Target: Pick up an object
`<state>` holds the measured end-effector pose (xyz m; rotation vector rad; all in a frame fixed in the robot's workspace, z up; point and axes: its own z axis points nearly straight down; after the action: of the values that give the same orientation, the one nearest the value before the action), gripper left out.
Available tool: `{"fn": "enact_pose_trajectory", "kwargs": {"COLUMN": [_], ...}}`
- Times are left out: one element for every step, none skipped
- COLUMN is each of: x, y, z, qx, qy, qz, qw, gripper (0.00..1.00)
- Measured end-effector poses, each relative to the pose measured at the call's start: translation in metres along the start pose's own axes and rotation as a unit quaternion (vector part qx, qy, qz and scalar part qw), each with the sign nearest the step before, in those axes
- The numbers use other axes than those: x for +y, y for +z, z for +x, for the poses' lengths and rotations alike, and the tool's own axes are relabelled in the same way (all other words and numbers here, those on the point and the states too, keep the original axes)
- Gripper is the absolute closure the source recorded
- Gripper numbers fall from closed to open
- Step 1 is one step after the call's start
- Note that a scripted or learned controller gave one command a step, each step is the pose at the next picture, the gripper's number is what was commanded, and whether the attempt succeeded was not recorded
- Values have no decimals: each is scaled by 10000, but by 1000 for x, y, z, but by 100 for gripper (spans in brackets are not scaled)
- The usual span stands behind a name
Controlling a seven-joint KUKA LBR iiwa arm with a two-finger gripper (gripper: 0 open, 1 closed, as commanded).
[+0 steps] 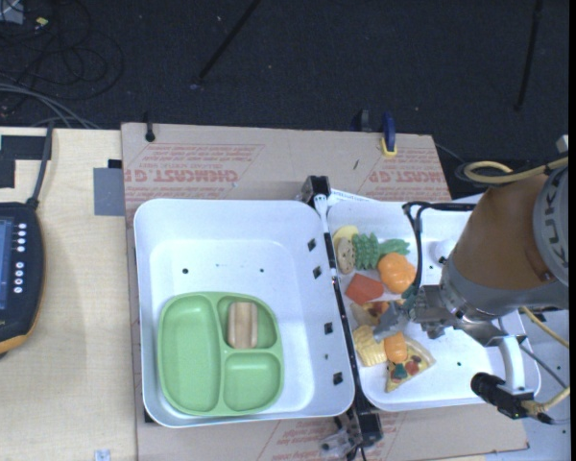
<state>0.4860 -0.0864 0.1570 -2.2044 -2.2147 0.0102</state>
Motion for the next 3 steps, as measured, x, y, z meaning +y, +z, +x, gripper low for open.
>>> {"fn": "enact_pose_trajectory", "kwargs": {"x": [37, 2, 19], "y": [72, 69, 69], "z": [-10, -5, 1], "qx": [-28, -30, -30], "qy": [26, 27, 22], "qz": [-69, -75, -66], "qw": [10000, 10000, 10000], "gripper": [0, 0, 0]}}
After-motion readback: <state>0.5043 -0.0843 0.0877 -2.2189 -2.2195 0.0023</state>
